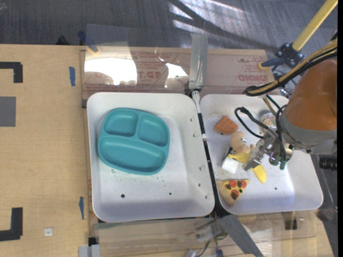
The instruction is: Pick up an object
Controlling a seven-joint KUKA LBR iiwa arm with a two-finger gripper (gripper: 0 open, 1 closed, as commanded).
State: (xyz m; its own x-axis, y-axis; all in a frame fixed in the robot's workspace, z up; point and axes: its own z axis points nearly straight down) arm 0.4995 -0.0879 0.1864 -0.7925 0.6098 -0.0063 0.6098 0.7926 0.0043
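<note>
Several toy food pieces lie in the right bin [305, 191]. An orange wedge [226, 125] sits at the back, with a tan piece [236, 140] just in front of it. A white block [230, 165] with a yellow piece [239, 156] on it lies mid-bin. A yellow wedge [260, 173] and a pizza slice [235, 187] lie nearer the front. My gripper [253, 162] reaches in from the right and sits low, between the white block and the yellow wedge. I cannot see whether it touches or holds either one.
The left bin [107, 197] holds a teal divided plate [134, 140]. A ridge [203, 149] separates the two bins. Black and yellow cables [252, 119] hang off the wrist over the back of the right bin. The orange-banded arm [319, 98] covers that bin's right side.
</note>
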